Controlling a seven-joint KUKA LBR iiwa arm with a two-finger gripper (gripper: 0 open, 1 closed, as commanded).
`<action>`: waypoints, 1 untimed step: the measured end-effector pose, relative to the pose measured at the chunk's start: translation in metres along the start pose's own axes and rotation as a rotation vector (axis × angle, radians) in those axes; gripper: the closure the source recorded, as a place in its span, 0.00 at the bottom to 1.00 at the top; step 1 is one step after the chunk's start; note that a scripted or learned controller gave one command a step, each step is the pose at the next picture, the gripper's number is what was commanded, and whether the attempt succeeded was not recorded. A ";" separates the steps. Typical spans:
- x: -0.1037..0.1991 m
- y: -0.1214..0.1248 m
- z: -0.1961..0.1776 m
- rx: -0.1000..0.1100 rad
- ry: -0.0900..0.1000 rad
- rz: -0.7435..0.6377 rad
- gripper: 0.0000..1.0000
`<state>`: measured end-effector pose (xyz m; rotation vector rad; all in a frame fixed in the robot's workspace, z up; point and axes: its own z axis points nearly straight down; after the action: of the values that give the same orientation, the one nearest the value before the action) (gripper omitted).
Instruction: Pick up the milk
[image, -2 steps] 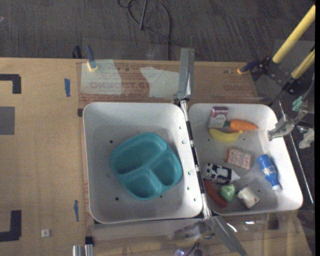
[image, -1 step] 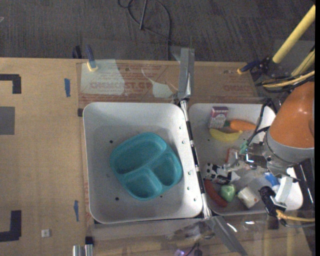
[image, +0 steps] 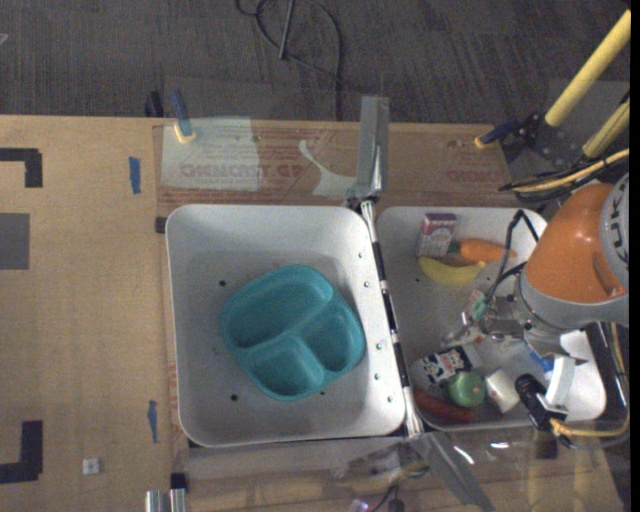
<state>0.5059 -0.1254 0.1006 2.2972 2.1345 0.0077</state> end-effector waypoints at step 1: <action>0.014 -0.024 -0.317 0.008 -0.002 0.235 0.00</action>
<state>0.4804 -0.1095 0.4175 2.5356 1.8534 -0.0014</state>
